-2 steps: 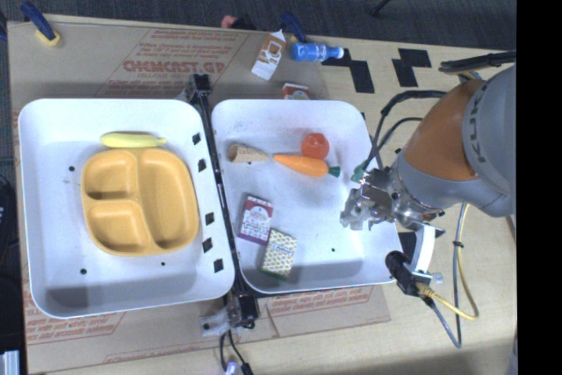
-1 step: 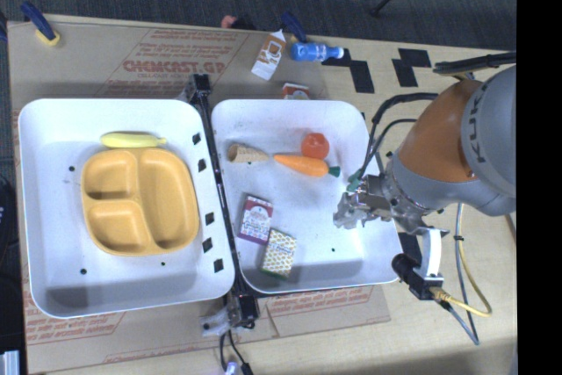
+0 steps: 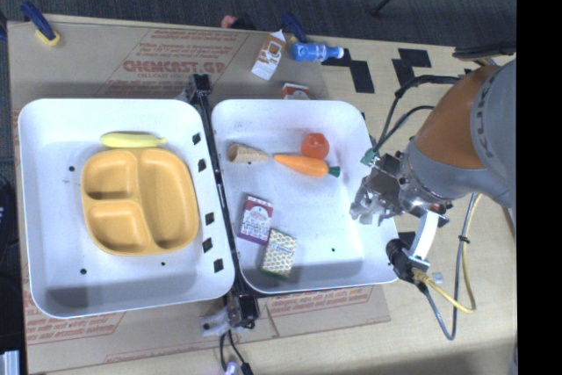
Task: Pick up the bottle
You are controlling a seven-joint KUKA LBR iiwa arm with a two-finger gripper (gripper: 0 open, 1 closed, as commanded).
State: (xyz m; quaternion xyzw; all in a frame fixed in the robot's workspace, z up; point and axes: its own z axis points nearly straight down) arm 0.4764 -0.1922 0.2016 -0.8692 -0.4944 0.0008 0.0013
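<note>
Hovering over the right bin's [image 3: 351, 114] right rim, my gripper [image 3: 369, 205] carries nothing; how wide it stands I cannot tell. Nearest it lie the carrot [image 3: 301, 164] and tomato [image 3: 315, 145]. The bottle [image 3: 309, 53] lies on its side outside both bins, beyond the far rim. Risk: descending from here meets rim or produce, never the bottle.

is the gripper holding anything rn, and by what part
Nothing is held. The gripper sits at the right bin's right edge, while the bottle lies outside the bins on the bench.
</note>
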